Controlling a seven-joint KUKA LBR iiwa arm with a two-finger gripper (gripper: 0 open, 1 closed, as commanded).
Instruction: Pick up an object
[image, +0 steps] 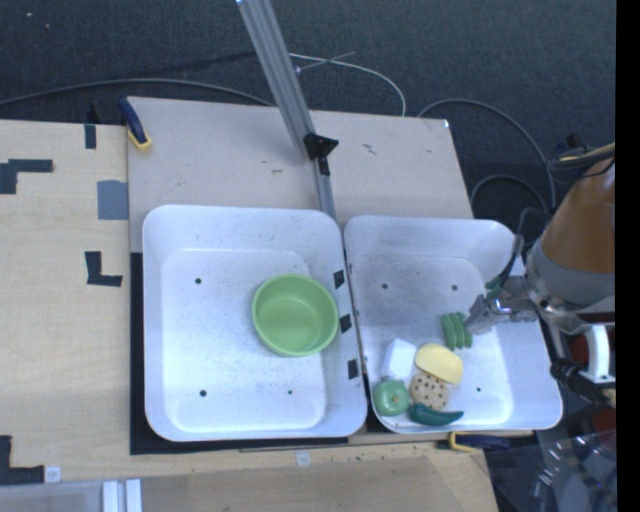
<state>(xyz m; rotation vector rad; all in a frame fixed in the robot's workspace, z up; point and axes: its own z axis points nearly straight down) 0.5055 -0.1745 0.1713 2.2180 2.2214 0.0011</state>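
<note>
The gripper (487, 310) is low in the right bin (420, 245); whether it is clenched I cannot tell. The small green ridged object (455, 331) lies just beside it, toward the left and slightly nearer the camera.

You won't get a read on the jaws here: the gripper (487, 312) is a small blurry grey lump beside the green ridged piece (455, 330), so contact or a gap, can't tell. The arm (580, 235) gets chopped off at the right. The white block (400, 354) is partly tucked under the yellow toy (437, 366), whose shape is too fuzzy to name.
</note>
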